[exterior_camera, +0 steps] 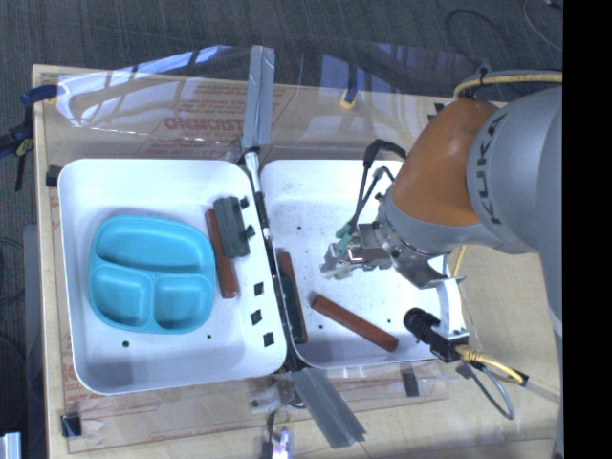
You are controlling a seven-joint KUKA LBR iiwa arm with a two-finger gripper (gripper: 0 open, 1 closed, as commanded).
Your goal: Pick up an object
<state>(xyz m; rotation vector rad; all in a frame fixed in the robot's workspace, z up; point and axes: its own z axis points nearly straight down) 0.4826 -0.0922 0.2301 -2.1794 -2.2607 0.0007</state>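
The gripper [337, 256] is seen at centre right of the frame, above a brown bar [353, 322] in the right bin [316, 182]; the fingers' state cannot be told.

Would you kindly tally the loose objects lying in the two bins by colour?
Blue: 1, the divided tray
Brown: 2, a left-bin stick and a right-bin stick
Dark grey: 1, the block
Total: 4

A robotics lab: a wooden bench [86, 89] with two white bins [72, 256], loose cables [492, 376] and grey carpet [143, 12].
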